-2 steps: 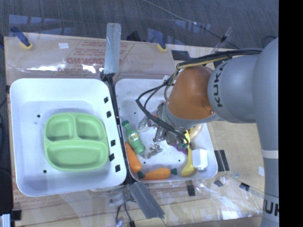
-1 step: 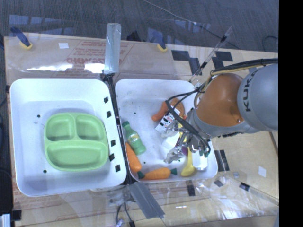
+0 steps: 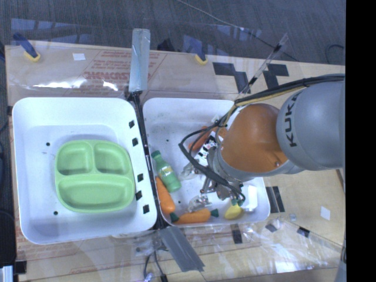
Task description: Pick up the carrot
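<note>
Working across from the left, I see the left white bin (image 3: 23, 157) holding a green divided plate (image 3: 94, 176), which plays no part in this pick. Everything that matters sits in the right white bin (image 3: 176, 107).

Just inside that bin's left wall stands a small green bottle (image 3: 165, 172), lying at a slant. Below it I count two carrots. One orange carrot (image 3: 165, 195) lies against the left wall, its long axis running from upper left down to lower right. The second carrot (image 3: 194, 217) lies along the bin's near edge, almost level, its green end pointing right toward a small yellow item (image 3: 233, 211).

The end effector (image 3: 202, 197) hangs down from under the orange band of the arm (image 3: 252, 140), over the bin's lower middle. From there the second carrot is just below and slightly left of the tip, and the wall-side carrot is near on the left. I cannot tell whether the end effector is spread or closed, since the wrist and cabling hide too much, and I see nothing held in it.

My judgement: the nearer target is the carrot along the near edge, and a grasp would need to close across its short width, so perpendicular to that level axis.
</note>
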Controlling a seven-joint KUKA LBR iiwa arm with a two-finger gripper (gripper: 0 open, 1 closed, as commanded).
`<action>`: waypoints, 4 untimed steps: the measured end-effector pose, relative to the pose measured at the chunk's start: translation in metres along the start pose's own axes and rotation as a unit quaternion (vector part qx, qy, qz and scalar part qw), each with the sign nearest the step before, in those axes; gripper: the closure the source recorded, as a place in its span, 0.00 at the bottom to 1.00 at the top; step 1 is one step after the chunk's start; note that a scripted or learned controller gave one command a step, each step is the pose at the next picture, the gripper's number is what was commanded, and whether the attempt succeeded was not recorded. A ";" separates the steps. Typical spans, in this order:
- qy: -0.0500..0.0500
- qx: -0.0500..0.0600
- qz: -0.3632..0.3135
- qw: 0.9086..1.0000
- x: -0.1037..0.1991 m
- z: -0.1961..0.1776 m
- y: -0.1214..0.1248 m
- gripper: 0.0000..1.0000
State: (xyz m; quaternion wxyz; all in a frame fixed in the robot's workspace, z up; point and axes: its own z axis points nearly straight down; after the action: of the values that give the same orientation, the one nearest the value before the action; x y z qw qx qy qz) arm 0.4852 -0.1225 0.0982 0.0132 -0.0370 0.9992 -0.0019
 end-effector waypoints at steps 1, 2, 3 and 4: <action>0.002 0.001 -0.004 1.000 0.000 -0.009 0.000 1.00; 0.012 -0.002 -0.070 0.997 0.004 -0.051 -0.066 1.00; 0.012 -0.003 -0.071 0.997 0.004 -0.050 -0.065 0.00; 0.012 -0.004 -0.082 0.997 -0.005 -0.069 -0.004 0.00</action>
State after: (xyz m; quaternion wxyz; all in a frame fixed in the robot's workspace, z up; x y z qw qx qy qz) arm 0.4889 -0.1256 0.1670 0.0007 -0.1188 0.9929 0.0008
